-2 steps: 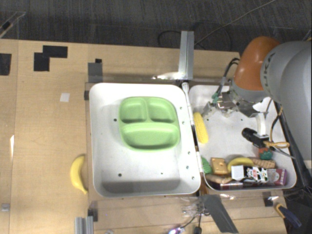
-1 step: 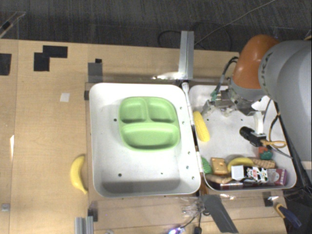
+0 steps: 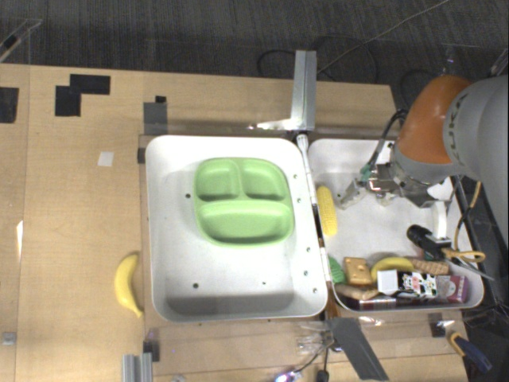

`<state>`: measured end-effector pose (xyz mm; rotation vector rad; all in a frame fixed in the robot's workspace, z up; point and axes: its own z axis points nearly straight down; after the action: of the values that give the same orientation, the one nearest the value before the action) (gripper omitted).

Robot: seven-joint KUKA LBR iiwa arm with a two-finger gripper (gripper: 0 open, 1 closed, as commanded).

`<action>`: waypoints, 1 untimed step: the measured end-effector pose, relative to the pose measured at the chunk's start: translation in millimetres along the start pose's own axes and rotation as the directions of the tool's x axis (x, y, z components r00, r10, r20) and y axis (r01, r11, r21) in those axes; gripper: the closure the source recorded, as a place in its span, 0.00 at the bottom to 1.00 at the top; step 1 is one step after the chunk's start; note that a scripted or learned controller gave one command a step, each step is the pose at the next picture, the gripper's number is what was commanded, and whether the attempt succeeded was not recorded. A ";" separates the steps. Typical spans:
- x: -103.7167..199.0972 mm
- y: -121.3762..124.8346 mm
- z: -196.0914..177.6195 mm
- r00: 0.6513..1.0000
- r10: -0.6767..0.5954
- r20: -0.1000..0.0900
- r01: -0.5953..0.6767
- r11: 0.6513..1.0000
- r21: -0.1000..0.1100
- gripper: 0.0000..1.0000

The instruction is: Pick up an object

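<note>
Above the right bin (image 3: 362, 217), the gripper (image 3: 354, 193) hangs with fingers spread, pinching nothing. Just beside it lies a corn cob (image 3: 326, 210); a banana (image 3: 391, 264) tops the clutter along the near wall.

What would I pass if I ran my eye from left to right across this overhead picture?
Banana on the bench → left white bin holding the green divided plate → corn cob at the left wall of the right bin → the arm's gripper → orange band on the arm.
</note>
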<state>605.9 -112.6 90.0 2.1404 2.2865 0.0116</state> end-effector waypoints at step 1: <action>-31.8 43.8 -4.5 1.000 -0.011 0.000 0.011 1.000 0.003 0.00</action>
<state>651.6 -141.4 95.0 2.1301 2.2996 0.0080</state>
